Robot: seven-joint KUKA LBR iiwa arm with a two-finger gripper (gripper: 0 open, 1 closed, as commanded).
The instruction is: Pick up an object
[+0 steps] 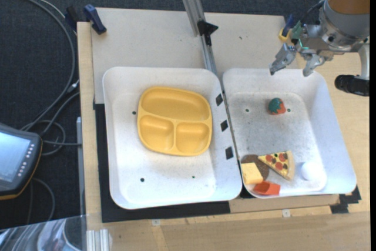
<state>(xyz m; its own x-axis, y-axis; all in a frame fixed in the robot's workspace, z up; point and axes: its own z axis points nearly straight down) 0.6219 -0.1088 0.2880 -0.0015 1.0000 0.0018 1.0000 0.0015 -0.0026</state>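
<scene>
Over right bin's far rim: gripper [292, 66], fingers spread, nothing between them.
Right bin [332, 126]: strawberry [277, 106], pizza slice [278, 163].
Left bin [120, 126]: yellow tray [174, 120].

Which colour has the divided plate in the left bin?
Yellow. The divided plate shows clearly in the camera view.

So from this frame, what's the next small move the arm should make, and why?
Probably a short drop toward the small green and red toy. The gripper hangs over the far rim of the right bin, fingers spread with nothing between them, and that toy lies nearest, apart from the pizza slice cluster at the near edge.
</scene>
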